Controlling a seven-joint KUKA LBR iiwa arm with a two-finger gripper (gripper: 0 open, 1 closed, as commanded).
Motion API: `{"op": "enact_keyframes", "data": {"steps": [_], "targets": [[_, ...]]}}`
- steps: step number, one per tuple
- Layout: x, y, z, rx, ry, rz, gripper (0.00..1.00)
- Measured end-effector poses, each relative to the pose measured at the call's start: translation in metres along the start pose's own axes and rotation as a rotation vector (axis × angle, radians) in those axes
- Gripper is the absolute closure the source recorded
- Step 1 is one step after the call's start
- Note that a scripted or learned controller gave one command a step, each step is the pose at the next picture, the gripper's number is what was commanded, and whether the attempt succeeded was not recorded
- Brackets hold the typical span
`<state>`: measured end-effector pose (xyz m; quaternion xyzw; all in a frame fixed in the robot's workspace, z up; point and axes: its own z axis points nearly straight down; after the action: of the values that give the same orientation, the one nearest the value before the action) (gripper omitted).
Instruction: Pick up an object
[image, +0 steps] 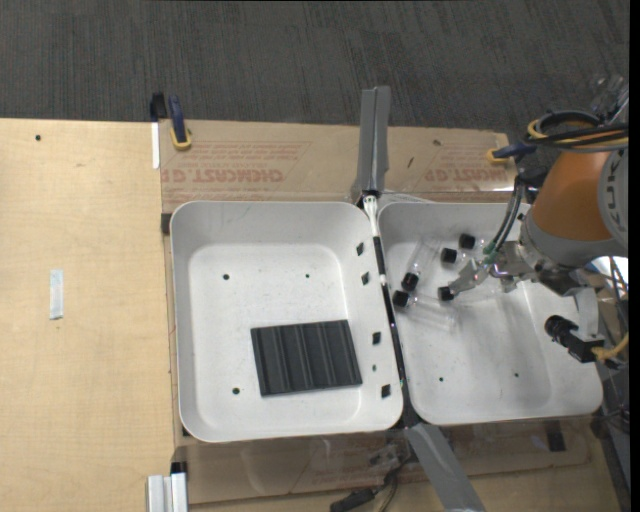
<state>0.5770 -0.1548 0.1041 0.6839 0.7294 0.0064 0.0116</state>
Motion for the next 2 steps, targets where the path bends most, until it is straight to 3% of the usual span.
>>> {"op": "enact_keyframes", "data": {"steps": [1,2], "targets": [[0.038,-0.039,0.012,0.027,0.009,-0.016,0.0],[0.015,0.025,0.013,0.027,0.009,-0.047,0.0]]}}
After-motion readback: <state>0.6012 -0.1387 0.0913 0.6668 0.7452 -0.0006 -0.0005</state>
